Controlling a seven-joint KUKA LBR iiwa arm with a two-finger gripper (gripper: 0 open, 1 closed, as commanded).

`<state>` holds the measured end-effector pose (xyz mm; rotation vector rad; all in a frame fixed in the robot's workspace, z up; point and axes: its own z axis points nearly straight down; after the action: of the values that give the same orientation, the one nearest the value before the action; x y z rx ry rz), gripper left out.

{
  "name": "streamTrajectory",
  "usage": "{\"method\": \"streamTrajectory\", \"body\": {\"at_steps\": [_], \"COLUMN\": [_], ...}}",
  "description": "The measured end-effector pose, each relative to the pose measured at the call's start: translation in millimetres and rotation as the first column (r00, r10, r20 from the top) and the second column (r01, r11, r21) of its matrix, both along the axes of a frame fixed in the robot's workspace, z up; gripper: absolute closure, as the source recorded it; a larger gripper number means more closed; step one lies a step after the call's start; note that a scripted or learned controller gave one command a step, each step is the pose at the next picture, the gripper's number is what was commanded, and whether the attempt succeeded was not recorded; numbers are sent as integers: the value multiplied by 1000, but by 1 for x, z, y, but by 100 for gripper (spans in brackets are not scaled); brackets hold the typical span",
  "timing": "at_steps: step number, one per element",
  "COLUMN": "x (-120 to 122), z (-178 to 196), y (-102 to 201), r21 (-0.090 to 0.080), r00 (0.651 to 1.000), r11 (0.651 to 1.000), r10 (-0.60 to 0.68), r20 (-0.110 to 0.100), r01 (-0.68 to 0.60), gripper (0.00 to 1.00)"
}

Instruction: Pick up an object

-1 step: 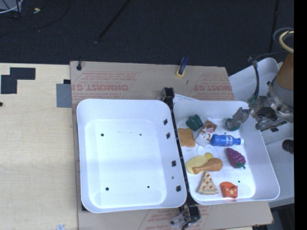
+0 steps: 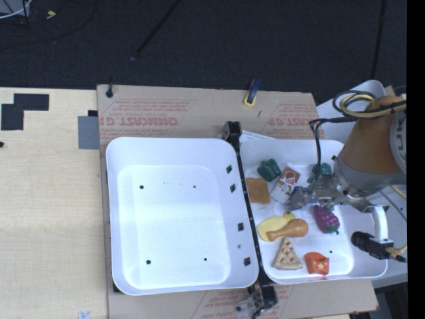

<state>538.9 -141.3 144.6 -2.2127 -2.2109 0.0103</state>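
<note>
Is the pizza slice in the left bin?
No, the pizza slice lies in the right bin, next to the chicken leg.

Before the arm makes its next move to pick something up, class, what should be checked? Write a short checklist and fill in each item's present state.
1. Objects are within the right bin: ok.
2. Gripper is over that bin, among the toys: ok.
3. Something is between its fingers: cannot tell; the view is too blurred there.
4. Nearest targets: the small carton and the purple grapes lie close by: ok.
5. Room around targets: not ok; the chicken leg, pizza slice and bread crowd together.
</note>
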Motion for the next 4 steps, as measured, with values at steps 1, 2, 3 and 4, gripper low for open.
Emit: {"method": "streamTrajectory", "body": {"at_steps": [1,2,3,4], "x": [20,81,80,80], "z": [-60,-57,-45,-36], "y": [49,59,57,56], "r21": [-5,-5,-7,-6], "r00": [1000,1000,1000,1000], "r11": [1000,1000,1000,1000], "r10": [4,3,0,0], "r20": [12,8,13,11], "r01": [-4,-3,0,0], "gripper": [0,0,100,100]}}
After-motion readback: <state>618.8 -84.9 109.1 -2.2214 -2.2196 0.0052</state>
